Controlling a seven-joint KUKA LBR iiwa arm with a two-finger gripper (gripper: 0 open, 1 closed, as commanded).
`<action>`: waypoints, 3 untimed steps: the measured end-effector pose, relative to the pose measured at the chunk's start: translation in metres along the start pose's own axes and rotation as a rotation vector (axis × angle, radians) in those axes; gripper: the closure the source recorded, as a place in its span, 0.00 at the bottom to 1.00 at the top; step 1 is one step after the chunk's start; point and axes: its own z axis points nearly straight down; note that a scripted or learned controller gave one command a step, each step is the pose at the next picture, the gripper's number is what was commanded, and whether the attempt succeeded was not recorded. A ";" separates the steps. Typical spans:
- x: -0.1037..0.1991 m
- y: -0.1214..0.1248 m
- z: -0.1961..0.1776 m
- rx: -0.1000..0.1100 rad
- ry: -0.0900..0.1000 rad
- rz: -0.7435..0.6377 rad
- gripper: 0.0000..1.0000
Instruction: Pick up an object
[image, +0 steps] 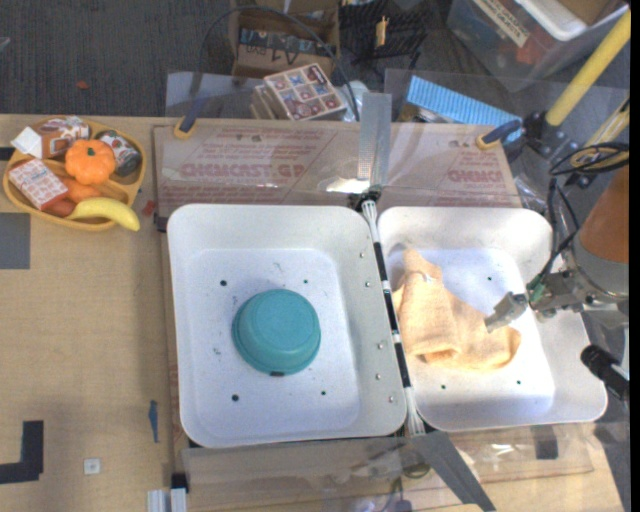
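I'm over the right bin (470, 225) now, my pincer (503, 311) low at the bin's three o'clock side, arm coming in from the right edge of the view. The thing in reach is the crumpled peach cloth (440, 322), lying on the bin floor toward its nine o'clock wall, hard up against the divider between the two bins. From my pincer tip the bulk of the cloth lies at about nine o'clock, with its lower right corner flaring out toward five o'clock beneath me, so I read the tip as just beside or touching that edge; I can't tell which. The cloth's long axis runs roughly from eleven o'clock, where a narrow folded end points up at the bin's far wall, down to five o'clock, where it spreads wide. My pincer approaches across that axis, which looks good for pinching a fold. Whether my fingers are parted or closed, I honestly cannot tell; they blur into one grey wedge from this angle, and I see no cloth lifted. In the left bin (200, 240), well apart at nine o'clock, sits a teal bowl (277, 331), upside down by the look of it, far beyond this reach. My call: the cloth is the target, the grasp not yet made, and the next move wants a short shift toward nine o'clock onto the thick ridge.
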 end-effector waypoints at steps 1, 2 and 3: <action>0.016 0.010 0.055 -0.009 -0.004 0.063 0.00; -0.032 -0.010 0.054 -0.013 0.006 -0.075 0.00; -0.036 -0.011 0.045 -0.015 -0.001 -0.070 1.00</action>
